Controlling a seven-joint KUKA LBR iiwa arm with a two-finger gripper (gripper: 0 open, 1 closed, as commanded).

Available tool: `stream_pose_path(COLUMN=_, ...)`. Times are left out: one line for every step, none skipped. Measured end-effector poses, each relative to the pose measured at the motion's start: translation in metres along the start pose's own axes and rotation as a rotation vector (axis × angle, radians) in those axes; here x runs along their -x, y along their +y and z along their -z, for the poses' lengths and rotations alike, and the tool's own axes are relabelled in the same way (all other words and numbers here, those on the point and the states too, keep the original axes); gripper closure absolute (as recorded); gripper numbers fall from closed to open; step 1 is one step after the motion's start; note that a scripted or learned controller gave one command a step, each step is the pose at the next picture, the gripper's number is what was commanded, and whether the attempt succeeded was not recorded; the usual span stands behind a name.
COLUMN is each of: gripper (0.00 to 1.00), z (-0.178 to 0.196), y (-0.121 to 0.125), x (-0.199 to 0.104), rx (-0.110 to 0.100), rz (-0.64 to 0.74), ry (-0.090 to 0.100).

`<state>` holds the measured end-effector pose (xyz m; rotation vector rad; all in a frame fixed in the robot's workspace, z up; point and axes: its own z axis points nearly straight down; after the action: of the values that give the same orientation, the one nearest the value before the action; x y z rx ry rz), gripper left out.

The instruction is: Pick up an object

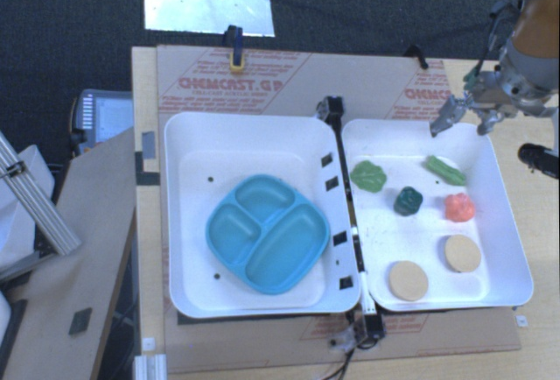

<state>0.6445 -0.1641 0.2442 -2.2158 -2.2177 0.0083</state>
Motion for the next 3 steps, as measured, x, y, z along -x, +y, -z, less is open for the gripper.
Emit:
stream_pose_path(gripper=0.00, z=0.006, y=0.002, x=0.000, rx=0.010, rz=0.002, ry=-0.002)
stream_pose_path(gripper=0.00, z=-0.051, y=-0.005, x=-0.004, rx=0.006, rz=0.001, ry=-0.001)
stream_pose_path(gripper=0.00, z=-0.109, y=0.002, x=0.000, rx=0.006, rz=0.000, ry=-0.001)
